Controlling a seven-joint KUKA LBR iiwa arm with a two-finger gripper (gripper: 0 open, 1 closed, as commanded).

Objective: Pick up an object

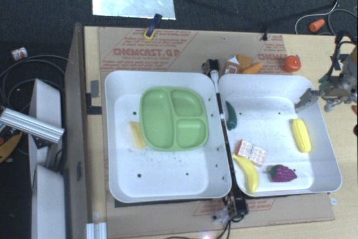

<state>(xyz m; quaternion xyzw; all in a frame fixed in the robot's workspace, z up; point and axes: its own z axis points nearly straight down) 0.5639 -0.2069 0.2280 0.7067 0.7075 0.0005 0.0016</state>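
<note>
The right bin (263, 89) holds a yellow corn cob (301, 134), a banana (248, 172), purple grapes (282, 173), a red-and-white snack pack (250, 152) and a dark green vegetable (230, 115) by the dividing wall. My gripper (323, 98) hangs over the right bin's far right rim, above and slightly right of the corn cob, with nothing seen in it. The arm enters at the right edge.
The left bin (120, 176) carries a green divided plate (173, 119) and a yellow wedge (137, 134) beside it. Behind the bins on the cardboard lie a carrot-like orange toy (249, 66) and a red tomato (291, 63). Cables run at the back right.
</note>
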